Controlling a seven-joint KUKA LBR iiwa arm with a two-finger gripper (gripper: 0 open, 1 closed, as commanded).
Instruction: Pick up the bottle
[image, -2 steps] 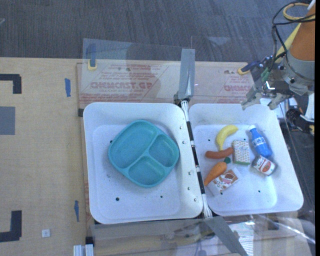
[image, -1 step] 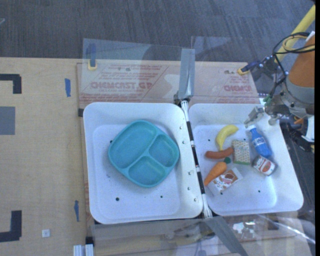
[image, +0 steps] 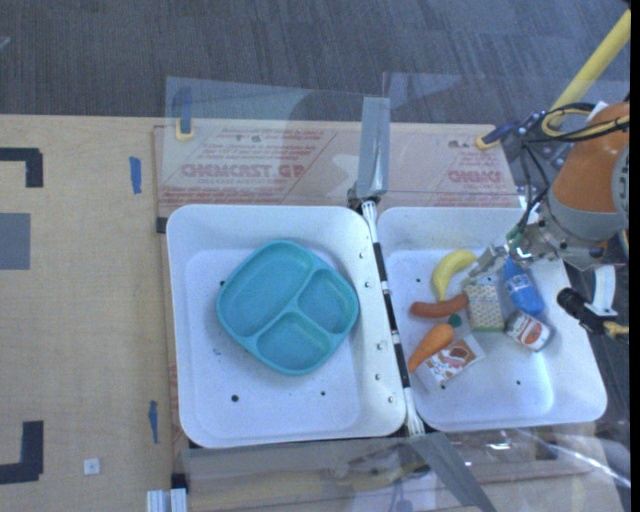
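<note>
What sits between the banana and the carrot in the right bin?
In the camera view, a hot dog lies between the banana above it and the carrot below it, in the right bin.

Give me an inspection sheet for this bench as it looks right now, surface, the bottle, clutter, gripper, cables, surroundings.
Surface: wooden bench bearing two white bins, left bin and right bin, side by side.
Job's things: blue bottle lies in the right bin, near its far right side.
Clutter: teal plate in the left bin; banana, sausage, carrot, carton, can and speckled packet in the right bin.
Gripper: gripper just above the bottle's top; grip cannot be told.
Cables: dark cables looped above the wrist.
Surroundings: clear panel behind the bins; blue tape on the bench.
</note>
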